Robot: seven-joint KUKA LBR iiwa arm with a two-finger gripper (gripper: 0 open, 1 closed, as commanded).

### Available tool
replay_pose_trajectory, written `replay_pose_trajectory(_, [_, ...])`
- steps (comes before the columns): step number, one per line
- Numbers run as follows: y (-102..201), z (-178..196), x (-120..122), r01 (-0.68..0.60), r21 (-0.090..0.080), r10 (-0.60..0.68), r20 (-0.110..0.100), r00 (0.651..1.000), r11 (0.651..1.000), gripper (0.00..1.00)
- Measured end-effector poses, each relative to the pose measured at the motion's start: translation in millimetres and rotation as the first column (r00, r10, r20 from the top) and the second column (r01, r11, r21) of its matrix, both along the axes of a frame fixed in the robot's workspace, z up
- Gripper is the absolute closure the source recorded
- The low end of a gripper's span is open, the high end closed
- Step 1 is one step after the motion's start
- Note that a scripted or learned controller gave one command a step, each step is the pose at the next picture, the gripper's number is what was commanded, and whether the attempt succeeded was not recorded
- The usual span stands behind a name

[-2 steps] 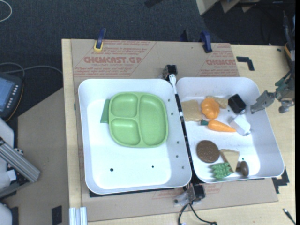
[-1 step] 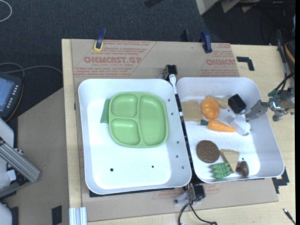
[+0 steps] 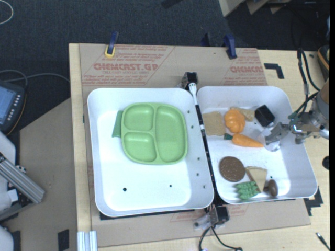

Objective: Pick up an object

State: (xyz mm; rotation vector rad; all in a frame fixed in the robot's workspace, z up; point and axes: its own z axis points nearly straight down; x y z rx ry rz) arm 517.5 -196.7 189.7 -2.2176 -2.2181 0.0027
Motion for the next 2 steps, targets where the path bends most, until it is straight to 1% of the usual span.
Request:
replay_pose_trajectory(1, [-1,-51,-11,0.001,0.001,-0.001,-0.002,1.000,1.000,0.00])
replay_pose_trajectory(2, [0,-105,-12,0.000,0.001,0.000,-0.002,1.000,1.000,0.00])
